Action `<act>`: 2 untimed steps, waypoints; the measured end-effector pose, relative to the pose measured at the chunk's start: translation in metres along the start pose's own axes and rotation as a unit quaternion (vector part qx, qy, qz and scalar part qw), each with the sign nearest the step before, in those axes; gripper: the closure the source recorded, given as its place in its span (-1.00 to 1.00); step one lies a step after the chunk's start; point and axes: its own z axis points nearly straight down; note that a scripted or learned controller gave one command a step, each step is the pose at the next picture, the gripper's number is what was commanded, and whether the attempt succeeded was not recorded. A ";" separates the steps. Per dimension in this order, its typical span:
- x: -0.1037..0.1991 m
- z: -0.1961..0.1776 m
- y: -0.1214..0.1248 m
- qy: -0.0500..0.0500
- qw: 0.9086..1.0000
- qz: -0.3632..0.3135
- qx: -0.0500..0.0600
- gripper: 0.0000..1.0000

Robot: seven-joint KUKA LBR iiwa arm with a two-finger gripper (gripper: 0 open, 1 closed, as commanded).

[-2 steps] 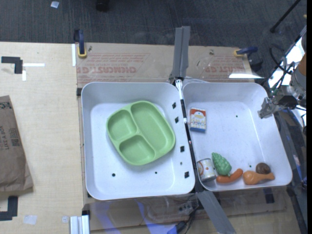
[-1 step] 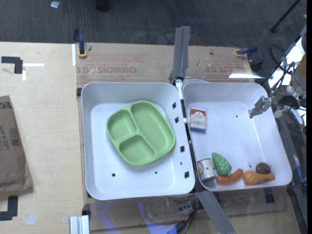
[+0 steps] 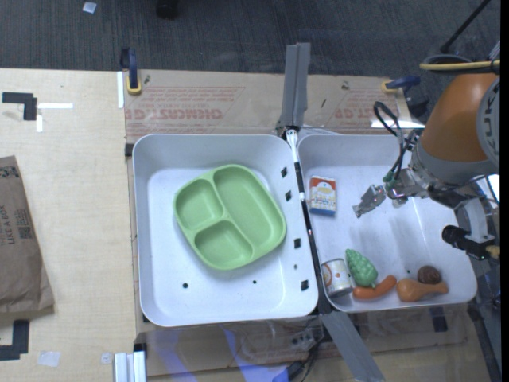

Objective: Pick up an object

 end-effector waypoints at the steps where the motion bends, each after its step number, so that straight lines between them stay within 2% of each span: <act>1: 0.044 0.028 -0.052 0.000 1.000 0.012 0.000 -1.00; 2: 0.043 0.019 -0.052 0.000 1.000 0.015 0.000 1.00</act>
